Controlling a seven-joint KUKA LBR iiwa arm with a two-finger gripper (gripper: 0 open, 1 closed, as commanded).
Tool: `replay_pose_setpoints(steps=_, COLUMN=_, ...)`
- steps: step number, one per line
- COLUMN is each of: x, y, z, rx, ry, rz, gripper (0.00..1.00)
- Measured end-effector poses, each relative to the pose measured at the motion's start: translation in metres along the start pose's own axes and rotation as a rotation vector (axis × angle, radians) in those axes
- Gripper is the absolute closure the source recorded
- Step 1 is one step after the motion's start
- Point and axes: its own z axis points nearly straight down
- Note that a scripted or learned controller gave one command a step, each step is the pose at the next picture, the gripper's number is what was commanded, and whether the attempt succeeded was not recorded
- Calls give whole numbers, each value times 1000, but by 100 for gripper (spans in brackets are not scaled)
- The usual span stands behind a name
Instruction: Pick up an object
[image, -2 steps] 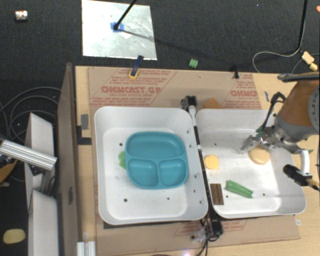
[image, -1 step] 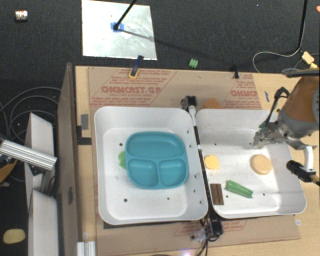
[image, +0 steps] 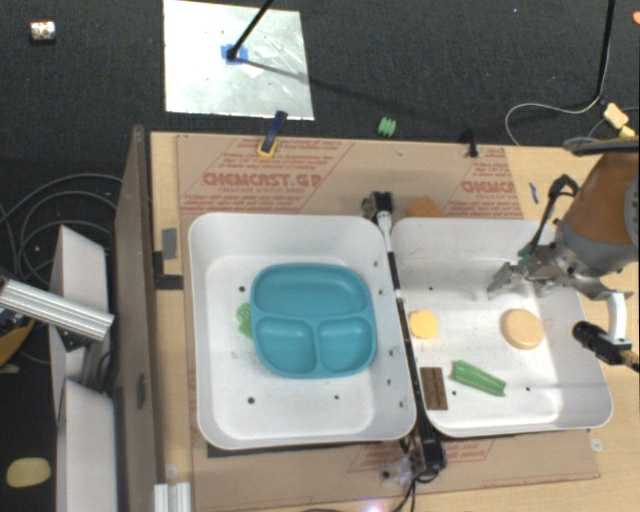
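Observation:
The right bin holds several small things. A tan round bun lies toward its right side, and a yellow disc rests near the left wall. A green pod lies near the front, with a brown block beside it at the front left corner. My gripper hangs over the right bin's back right part, just above and behind the bun, with nothing seen in it.
The left bin carries a teal divided plate with a small green thing poking out at its left edge. A black divider runs between the bins. Cardboard lies behind them.

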Motion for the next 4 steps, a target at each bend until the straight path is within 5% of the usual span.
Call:
replay_pose_setpoints(steps=1, x=0, y=-50, z=-5, rx=25, ry=12, rz=5, gripper=0)
replay_pose_setpoints(steps=2, x=2, y=-19, z=18, rx=18, ry=9, rz=-1, gripper=0)
replay_pose_setpoints(steps=3, x=0, y=-55, z=17, rx=24, ry=11, rz=4, gripper=0)
replay_pose_setpoints(steps=4, x=0, y=-52, z=6, rx=18, ry=10, rz=2, gripper=100)
